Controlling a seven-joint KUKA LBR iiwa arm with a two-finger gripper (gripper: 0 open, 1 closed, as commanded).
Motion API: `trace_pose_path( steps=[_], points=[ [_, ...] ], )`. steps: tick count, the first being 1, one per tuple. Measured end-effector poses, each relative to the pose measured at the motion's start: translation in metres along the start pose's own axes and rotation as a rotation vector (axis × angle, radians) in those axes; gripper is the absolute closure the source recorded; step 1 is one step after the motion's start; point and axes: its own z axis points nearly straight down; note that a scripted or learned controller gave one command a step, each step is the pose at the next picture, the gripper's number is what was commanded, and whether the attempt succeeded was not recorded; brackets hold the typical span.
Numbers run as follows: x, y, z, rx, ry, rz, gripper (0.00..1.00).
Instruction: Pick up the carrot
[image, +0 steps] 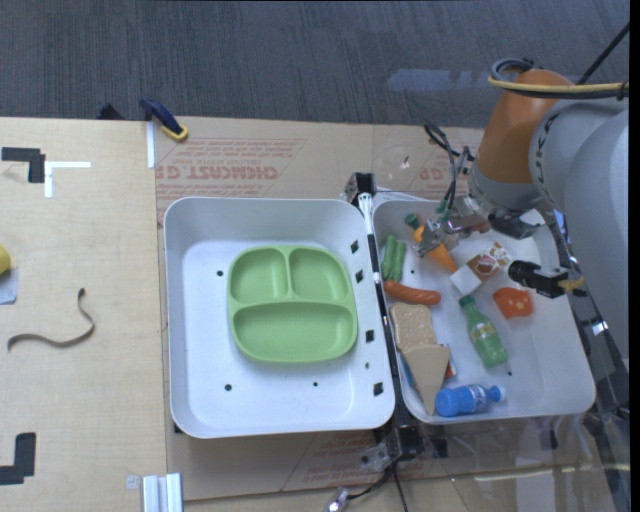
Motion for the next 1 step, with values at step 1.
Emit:
trace_pose_path(
  steps=[1],
  points=[
    [0.0931, 0.0252, -0.0894, -0.003, 0.006, -0.067, 1.00]
  ],
)
